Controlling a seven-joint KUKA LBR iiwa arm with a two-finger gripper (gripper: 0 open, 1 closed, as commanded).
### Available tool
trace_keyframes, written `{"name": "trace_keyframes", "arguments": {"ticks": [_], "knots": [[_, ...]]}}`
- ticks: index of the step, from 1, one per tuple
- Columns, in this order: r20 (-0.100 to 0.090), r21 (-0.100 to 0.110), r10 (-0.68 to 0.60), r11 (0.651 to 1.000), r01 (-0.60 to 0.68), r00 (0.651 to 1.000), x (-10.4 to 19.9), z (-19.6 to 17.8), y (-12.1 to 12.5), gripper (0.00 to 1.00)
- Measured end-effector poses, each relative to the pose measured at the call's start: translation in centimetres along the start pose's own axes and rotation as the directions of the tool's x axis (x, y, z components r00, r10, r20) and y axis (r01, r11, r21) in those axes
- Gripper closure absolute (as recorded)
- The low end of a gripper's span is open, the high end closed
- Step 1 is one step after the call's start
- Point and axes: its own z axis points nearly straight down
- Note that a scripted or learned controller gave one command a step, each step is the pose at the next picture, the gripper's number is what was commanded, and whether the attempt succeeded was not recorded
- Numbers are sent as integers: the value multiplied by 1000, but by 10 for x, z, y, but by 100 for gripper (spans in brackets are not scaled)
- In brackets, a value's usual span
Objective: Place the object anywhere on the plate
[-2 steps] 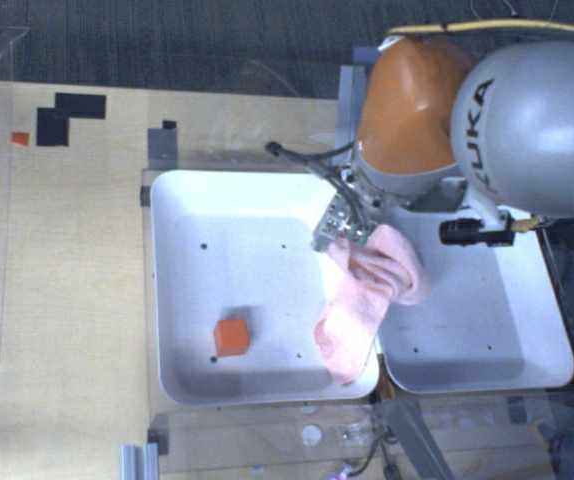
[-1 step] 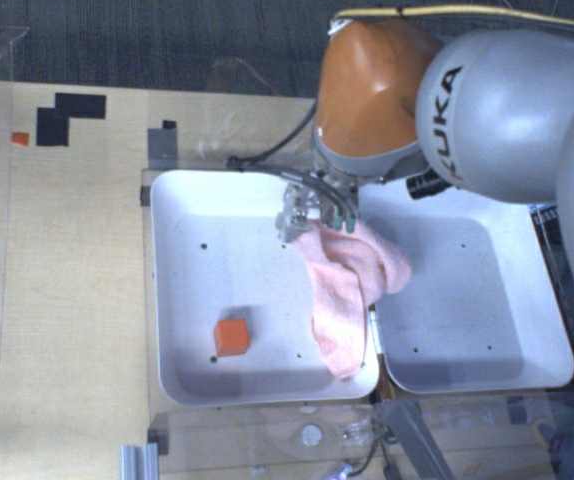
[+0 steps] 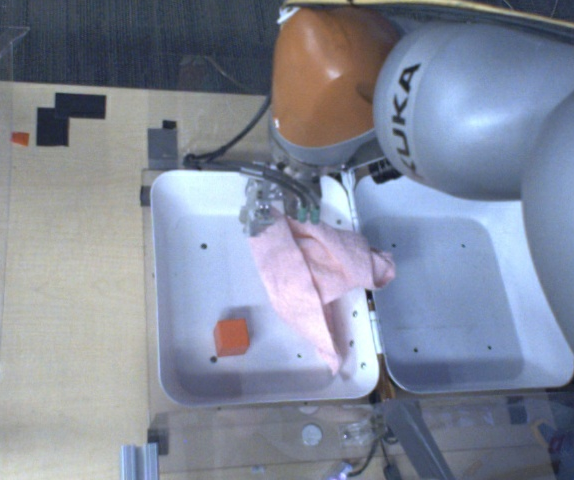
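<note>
One orange block (image 3: 231, 337) in left bin (image 3: 182, 268) — pink cloth (image 3: 312, 273) beside.

Arm (image 3: 487, 118): extended in from the right, wrist bent downward.
Gripper (image 3: 279, 206): pointed down, fingers closed on pink cloth (image 3: 312, 273).

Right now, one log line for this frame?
gripper: shut on pink cloth | cloth: hanging over left bin | orange block: in left bin, untouched

Gripper (image 3: 281, 206) clamped on pink cloth (image 3: 312, 273) hanging over left bin (image 3: 182, 268); orange block (image 3: 232, 337) below.
</note>
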Motion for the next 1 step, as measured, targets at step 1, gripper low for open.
{"name": "trace_keyframes", "arguments": {"ticks": [1], "knots": [[0, 0, 0, 1000, 0, 1000, 0, 0, 0, 0]]}}
